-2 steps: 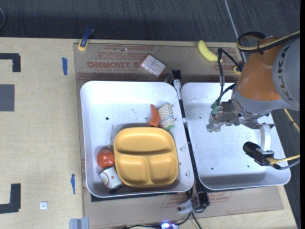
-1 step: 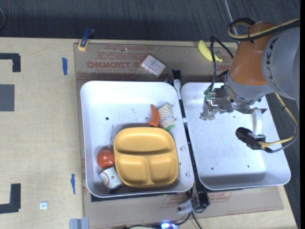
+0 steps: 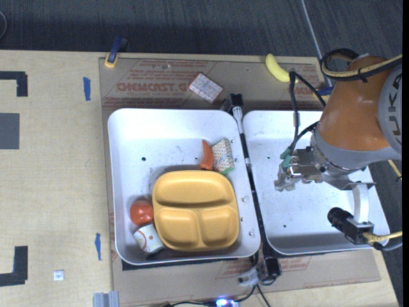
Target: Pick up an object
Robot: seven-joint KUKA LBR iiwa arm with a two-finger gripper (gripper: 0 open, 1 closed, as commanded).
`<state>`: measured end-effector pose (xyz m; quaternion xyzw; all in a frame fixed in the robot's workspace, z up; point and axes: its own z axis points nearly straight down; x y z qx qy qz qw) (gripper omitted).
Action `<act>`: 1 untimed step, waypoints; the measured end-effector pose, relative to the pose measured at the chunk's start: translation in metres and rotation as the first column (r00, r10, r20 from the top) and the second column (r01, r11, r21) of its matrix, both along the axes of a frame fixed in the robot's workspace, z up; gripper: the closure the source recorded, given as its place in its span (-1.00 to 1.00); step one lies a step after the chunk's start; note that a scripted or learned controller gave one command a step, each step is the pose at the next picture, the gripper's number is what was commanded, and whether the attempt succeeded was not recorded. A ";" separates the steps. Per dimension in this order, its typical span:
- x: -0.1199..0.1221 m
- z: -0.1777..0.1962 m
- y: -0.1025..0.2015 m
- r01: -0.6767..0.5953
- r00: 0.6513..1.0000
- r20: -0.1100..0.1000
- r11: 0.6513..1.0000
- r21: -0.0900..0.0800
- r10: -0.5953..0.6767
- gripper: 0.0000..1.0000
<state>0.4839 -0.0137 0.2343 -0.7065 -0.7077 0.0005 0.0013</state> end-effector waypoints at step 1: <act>0.003 -0.003 -0.048 0.002 1.000 0.003 1.000 -0.001 -0.002 1.00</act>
